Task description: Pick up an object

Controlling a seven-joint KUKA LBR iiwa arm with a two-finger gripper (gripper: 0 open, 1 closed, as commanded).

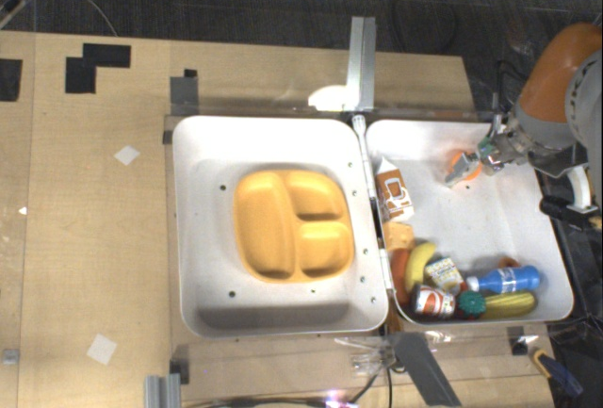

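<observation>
Two shallow white bins sat side by side on the bench, and the metal divider post point(362, 57) rising at their shared far edge served as the landmark. The left bin point(203, 208), on the near left of the post, held one yellow divided tray point(292, 225) with three compartments. The right bin point(509, 218), on the near right of the post, held the loose things: one orange-and-white carton point(395, 193) closest to the post, lying along the shared wall; nearer the camera, one banana point(417, 262), one small printed can point(443, 272), one red-and-white can point(433, 302), one green ball point(471, 304), one blue-and-white bottle point(503, 280) and one long yellow-green piece point(509, 303) were packed together in the near corner. Something orange lay under the banana, too hidden to name. The arm point(556, 81) entered from the right of the post, its upper part cut off by the edge. The gripper point(468, 168) hung over the far part of the right bin, well apart from the cluster; a small orange bit showed at its tip, but whether that was a held object or part of the tool, and how wide the tool stood, could not be made out.
</observation>
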